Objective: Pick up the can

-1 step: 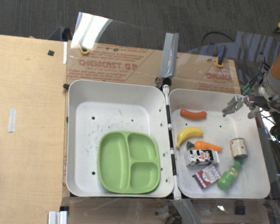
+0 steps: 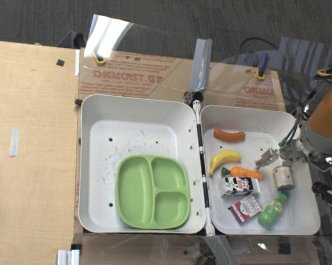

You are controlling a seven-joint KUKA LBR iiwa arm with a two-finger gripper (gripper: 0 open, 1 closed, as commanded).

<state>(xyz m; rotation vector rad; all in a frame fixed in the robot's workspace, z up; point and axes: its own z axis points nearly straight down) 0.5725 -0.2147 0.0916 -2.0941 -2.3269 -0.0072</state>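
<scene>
Gripper (image 2: 268,159) hangs just left of the can (image 2: 283,178), seemingly open, holding nothing — it should shift right, straddle the can, then close

Left bin (image 2: 96,152): white moulded plastic, smooth, scuffed with dark specks. Divided plate (image 2: 152,192) at its 5 o'clock: green plastic, matt. Can (image 2: 283,178): pale, dull metallic sheen. Bottle (image 2: 272,212) at can's 6 o'clock: glossy green plastic. Bench (image 2: 30,118): light wood, matt. Board (image 2: 136,75) at 12 o'clock: brown cardboard, printed.
</scene>
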